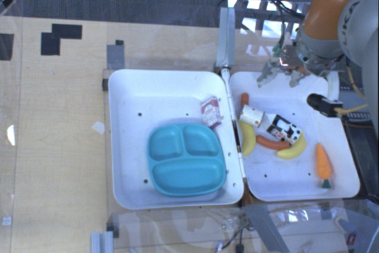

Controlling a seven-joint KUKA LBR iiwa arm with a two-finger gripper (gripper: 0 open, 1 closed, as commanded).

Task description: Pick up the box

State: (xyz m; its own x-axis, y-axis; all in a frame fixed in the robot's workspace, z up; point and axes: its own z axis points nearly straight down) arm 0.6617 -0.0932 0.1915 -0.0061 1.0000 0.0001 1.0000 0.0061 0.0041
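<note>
While gripper (280, 75) hovers open | one box (282, 127) | two bananas (247, 138) | two bins (127, 103)

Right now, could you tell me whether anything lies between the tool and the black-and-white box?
Nothing visible does. Bare bin floor separates the tool from the box. A white cup lies close on its left, and a banana and a red sausage crowd its near side.

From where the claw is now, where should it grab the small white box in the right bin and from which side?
Take the white box across its short width, coming straight down from above. It lies flat and slanted on the yellow banana, with the red sausage against its near edge, so side approaches look crowded. The claw hangs over the right bin's far edge.
</note>
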